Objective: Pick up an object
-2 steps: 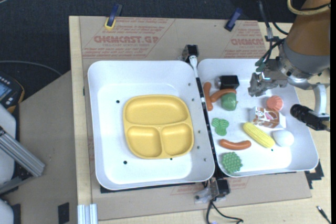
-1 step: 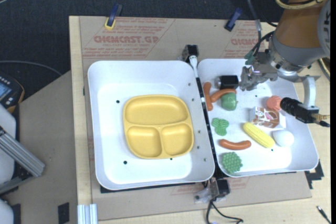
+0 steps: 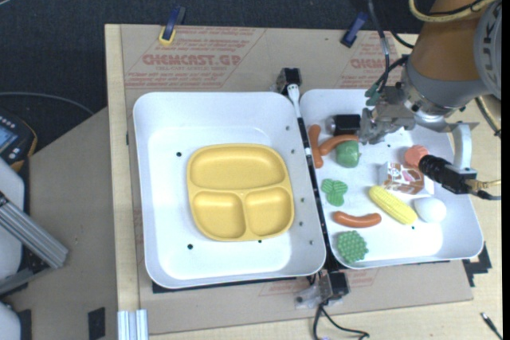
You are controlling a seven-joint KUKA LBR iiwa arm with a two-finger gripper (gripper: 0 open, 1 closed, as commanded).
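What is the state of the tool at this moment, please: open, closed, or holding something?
Tool: cannot be told; it hovers at the far part of the right bin, close to the green object.

Bench [image 3: 239, 52] tan, board-topped, red lettering printed across far strip. Two shallow white bins sit directly on it, side by side, edges touching: left bin [image 3: 159, 195], right bin [image 3: 454, 247]. Blue-and-yellow clamp [image 3: 170, 27] grips far edge at left; blue clamp [image 3: 352, 33] farther right.
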